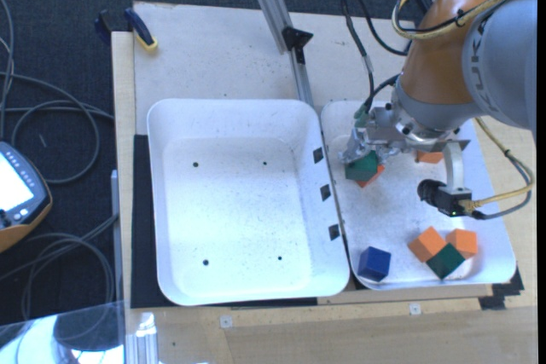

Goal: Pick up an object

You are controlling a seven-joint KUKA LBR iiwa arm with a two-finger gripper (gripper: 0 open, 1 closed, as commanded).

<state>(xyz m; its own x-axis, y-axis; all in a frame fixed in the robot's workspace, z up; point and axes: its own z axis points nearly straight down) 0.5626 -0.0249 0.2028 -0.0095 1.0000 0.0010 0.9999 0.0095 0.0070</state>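
Green block (365, 164), with a red piece against its lower edge, sits in the right bin (401, 205) near the left wall, directly under the gripper (368, 151). Camera view: the gripper's metal fingers appear to straddle the block's top, closed to roughly its width; whether they truly clamp it or merely touch it cannot be confirmed from this slant. Recommended practice: secure a firm squeeze across opposite faces, then lift straight up, clear of the bin wall. Blue block (374, 263) and an orange-and-green cluster (444, 250) lie well apart, toward the front of the desk (213, 55)
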